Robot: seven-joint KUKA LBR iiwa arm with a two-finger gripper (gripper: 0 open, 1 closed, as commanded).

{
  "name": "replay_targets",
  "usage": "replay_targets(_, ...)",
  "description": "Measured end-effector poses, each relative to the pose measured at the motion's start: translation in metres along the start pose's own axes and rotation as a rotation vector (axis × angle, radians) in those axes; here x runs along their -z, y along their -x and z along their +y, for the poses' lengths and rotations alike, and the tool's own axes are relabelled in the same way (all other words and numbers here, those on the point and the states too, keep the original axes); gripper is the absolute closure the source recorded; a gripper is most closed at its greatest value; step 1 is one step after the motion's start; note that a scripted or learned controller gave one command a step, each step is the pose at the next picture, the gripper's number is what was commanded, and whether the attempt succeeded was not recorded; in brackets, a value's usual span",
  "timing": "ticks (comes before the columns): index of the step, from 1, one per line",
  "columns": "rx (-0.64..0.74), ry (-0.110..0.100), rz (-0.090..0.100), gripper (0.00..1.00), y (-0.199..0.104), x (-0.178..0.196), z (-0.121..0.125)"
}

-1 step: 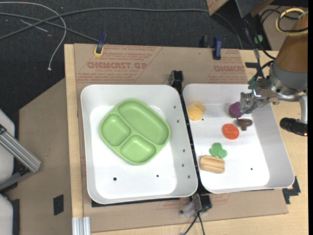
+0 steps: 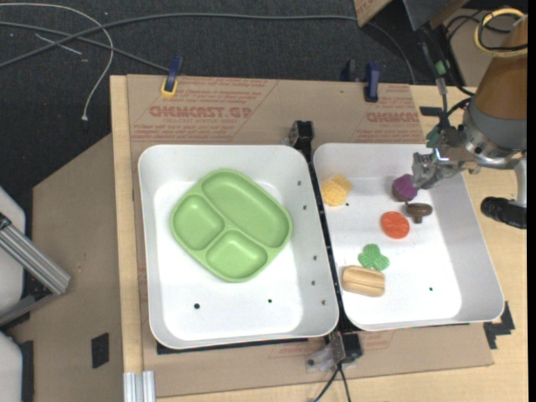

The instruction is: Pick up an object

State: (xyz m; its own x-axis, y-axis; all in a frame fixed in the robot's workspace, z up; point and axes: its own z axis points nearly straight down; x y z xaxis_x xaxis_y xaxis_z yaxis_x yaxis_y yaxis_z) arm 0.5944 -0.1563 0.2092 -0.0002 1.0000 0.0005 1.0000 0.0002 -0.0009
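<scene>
We note green divided plate point(image 2: 231, 224), white bins point(image 2: 159, 249), yellow toy point(image 2: 336, 191), purple piece point(image 2: 404, 188), orange-red round piece point(image 2: 395, 224), brown piece point(image 2: 419, 211), green clover shape point(image 2: 374, 258), tan bun point(image 2: 363, 281).

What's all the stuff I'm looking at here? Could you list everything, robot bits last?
Bins: two, white, side by side on the bench; left bin, right bin.
Divided plate: one, green, three compartments, in the left bin.
Yellow toy: one, right bin, upper left.
Purple toy: one, right bin, beside the gripper.
Brown toy: one, small, just below the purple one.
Orange-red toy: one, round, mid right bin.
Green toy: one, above the tan one.
Tan toy: one, bread-like, lower left of right bin.
Clamps: two, blue, back edge.
Gripper: one, grey, over the right bin.
</scene>
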Motion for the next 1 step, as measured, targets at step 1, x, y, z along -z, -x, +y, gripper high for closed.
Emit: replay_targets(1, 0.001, -0.005, 0.002, 0.0, -0.0067, -0.0441, -0.0002)
